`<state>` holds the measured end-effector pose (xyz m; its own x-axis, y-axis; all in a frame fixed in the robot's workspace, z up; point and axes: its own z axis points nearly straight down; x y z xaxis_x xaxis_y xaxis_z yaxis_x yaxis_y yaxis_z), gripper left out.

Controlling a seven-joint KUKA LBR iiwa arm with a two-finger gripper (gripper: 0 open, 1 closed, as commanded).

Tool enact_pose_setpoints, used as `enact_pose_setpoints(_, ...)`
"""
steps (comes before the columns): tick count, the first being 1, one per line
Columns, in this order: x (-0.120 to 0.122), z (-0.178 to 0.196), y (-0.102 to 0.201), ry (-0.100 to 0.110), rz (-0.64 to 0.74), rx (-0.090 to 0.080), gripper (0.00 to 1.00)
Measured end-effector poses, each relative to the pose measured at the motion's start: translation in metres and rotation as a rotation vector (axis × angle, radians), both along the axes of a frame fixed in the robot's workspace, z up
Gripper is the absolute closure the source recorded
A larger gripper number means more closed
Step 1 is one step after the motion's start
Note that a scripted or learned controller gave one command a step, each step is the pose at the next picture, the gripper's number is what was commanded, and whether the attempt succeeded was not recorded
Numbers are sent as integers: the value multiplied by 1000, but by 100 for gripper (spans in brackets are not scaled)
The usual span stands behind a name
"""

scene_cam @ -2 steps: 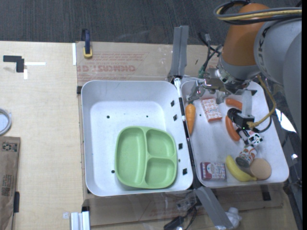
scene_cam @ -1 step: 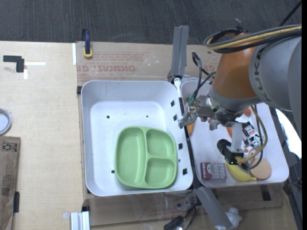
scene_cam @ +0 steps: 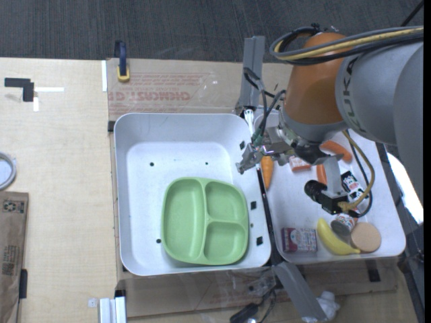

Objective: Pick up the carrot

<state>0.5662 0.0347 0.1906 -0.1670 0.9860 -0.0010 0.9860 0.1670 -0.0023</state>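
Gripper (scene_cam: 264, 155) over the bins' shared edge; carrot (scene_cam: 267, 171) hangs point-down right under it, in right bin's (scene_cam: 394, 237) left side. Can't tell finger state or hold.

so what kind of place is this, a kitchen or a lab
Most likely a robotics lab bench, not a kitchen: a grey and orange arm reaches over two white bins, with a green plate in one and a carrot and banana in the other.
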Motion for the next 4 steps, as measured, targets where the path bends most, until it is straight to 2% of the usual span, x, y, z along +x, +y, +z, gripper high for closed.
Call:
enact_pose_setpoints(1, 82, 0, 22, -1, 113, 0, 0)
enact_pose_setpoints(2, 58, 6, -95, -1, 129, 0, 0)
enact_pose_setpoints(3, 51, 1, 23, 0, 312, 1, 0)
enact_pose_setpoints(4, 51, 25, 91, -2, 272, 0, 0)
